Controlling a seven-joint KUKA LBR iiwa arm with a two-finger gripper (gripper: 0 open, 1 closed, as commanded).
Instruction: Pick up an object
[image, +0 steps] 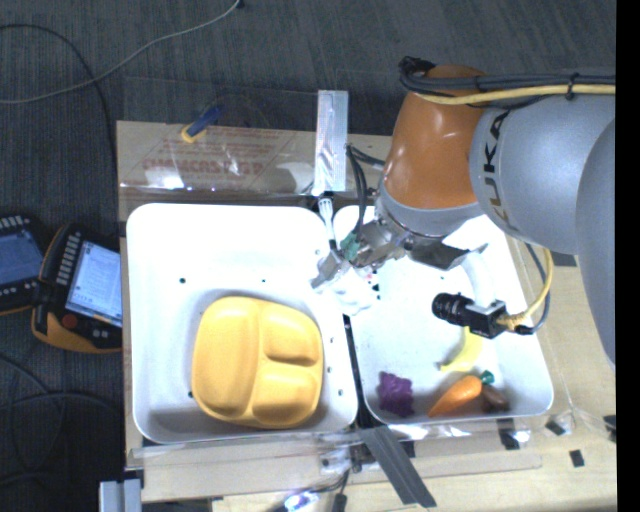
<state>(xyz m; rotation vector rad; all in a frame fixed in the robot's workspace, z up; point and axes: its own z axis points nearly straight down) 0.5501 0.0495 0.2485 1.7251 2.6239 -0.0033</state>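
Down in the right bin (520, 300), along its near edge, three small things lie close together: a purple bunch of toy grapes (396, 392) toward the divider, an orange toy carrot (457, 395) just beside it with a dark green tip at its far end, and a yellow toy banana (464, 350) just behind the carrot. Any of these could be the thing to pick; none is between the fingers. The left bin (160, 290) holds one large yellow moulded tray (258, 358) with three hollows, resting in the near half and nearly touching the divider. The gripper (345, 262) sits over the strip where the two bins meet, at their far end, well apart from the grapes, carrot and banana, which lie nearer the camera. I cannot tell from this slant how its tips stand. Above it the orange band (432, 140) and grey arm (560, 150) fill the upper right. A black camera unit (465, 310) on a yellow cable hangs over the right bin, close to the banana. Off the bench at left lies a handheld pendant (80, 290).
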